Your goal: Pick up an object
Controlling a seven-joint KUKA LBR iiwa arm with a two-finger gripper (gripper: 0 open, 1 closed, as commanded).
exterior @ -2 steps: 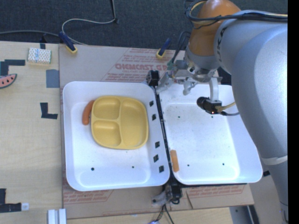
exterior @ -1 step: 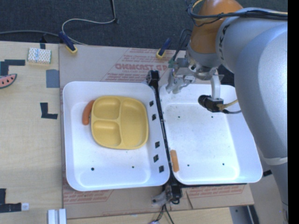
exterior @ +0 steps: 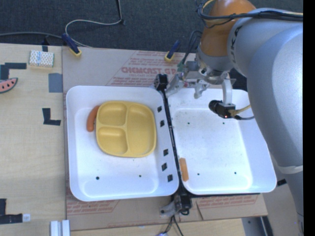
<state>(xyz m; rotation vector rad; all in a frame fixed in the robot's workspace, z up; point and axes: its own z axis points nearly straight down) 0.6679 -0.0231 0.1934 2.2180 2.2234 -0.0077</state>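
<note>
Approach is the step in hand, as you can judge from the scene: the grey arm with its orange band (exterior: 224,14) reaches in from the right, and its two-finger gripper (exterior: 199,85) hangs over the far edge of the right white bin (exterior: 256,176), beside the divider between the bins. Whether the jaws are spread or pressed together you cannot tell — the wrist hardware hides them, and nothing is seen between them.

Candidates lie well apart from the gripper. A small orange carrot-like stick (exterior: 183,169) rests in the right bin's near-left corner, just beside the divider, its long axis running roughly away from you and toward you. In the left white bin (exterior: 78,181) a yellow sectioned plastic plate (exterior: 126,129) lies flat, and an orange sausage-shaped piece (exterior: 91,119) sits touching its left rim, long axis likewise near-to-far, tilted slightly.

Your next move, probably, calls for travelling toward the near side of the right bin, turning the jaws across the stick's short width, then descending — minding the wall beside it.
</note>
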